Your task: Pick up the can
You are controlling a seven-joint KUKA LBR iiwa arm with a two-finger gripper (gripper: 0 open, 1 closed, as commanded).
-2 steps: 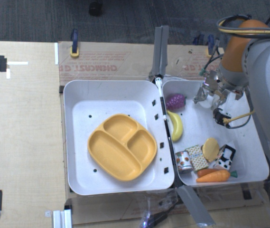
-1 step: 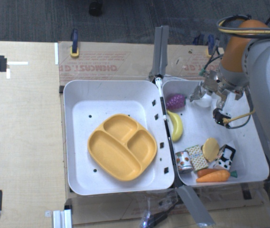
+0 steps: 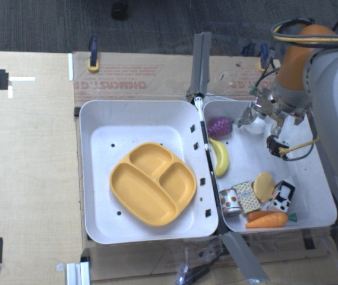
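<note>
Camera view, right bin (image 3: 317, 177): small cylindrical tin can with a red-and-white label (image 3: 230, 200), lying on its side at the near left corner, its long axis roughly across the bin, touching a patterned snack packet (image 3: 247, 197).

Neighbours: yellow banana (image 3: 219, 157), purple grape bunch (image 3: 220, 126), orange carrot (image 3: 267, 219).

Gripper (image 3: 262, 119): at the far end of the same bin, well apart from the can; whether its fingers are spread or pressed together cannot be told.

Left bin: yellow divided plastic plate (image 3: 152, 184).

Bearing: the can lies toward the near left from the gripper.
</note>
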